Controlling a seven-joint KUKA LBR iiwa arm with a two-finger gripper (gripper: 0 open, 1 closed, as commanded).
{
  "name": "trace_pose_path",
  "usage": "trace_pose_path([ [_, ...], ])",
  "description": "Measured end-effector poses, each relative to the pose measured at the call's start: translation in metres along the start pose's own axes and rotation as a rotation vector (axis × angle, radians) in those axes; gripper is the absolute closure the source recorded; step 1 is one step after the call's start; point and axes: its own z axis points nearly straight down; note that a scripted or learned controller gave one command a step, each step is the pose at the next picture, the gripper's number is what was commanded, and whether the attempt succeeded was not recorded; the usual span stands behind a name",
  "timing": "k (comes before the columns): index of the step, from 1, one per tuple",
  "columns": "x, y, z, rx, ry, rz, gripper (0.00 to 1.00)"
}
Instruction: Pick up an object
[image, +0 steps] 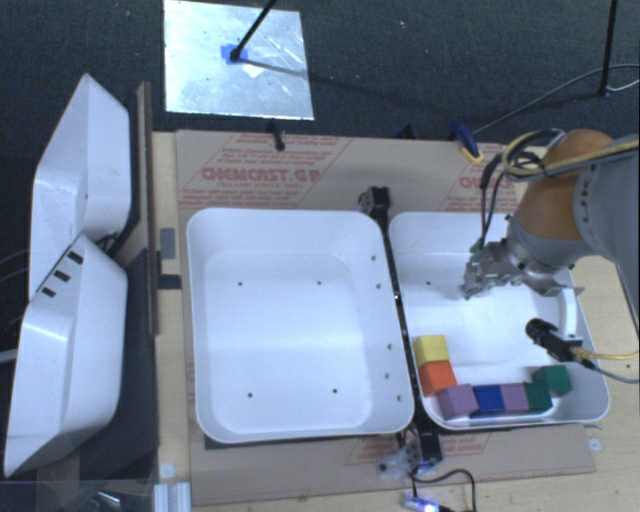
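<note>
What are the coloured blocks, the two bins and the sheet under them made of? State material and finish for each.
Coloured blocks: probably foam or painted wood; flat matte faces, no glare. The view leaves it open.
Bins: white plastic, it seems; smooth, slightly glossy, with moulded rounded rims.
Sheet: brown paper-faced board or masking, matte, with red print.

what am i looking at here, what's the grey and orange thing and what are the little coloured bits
It is one photo from a camera fixed above a bench, looking down at a slant. The grey and orange thing is a robot arm reaching in from the right. Its gripper, the part meant to grasp things, hangs over the back of the right bin; nothing can be seen in it. Along that bin's near wall sit small blocks: yellow, orange, purple, blue, another purple and green. Beside it is the left bin. The arm's job is to pick one object up.
</note>
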Motion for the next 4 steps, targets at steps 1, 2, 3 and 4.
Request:
trace_pose_path([
  [1, -0.001, 0.002, -0.042, -0.001, 0.000, -0.001, 1.00],
  [2, -0.006, 0.003, -0.086, -0.002, 0.000, 0.000, 1.00],
  [3, -0.007, 0.004, -0.136, -0.003, -0.001, -0.001, 1.00],
  [4, 0.055, 0.006, -0.134, 0.001, 0.002, -0.006, 1.00],
])
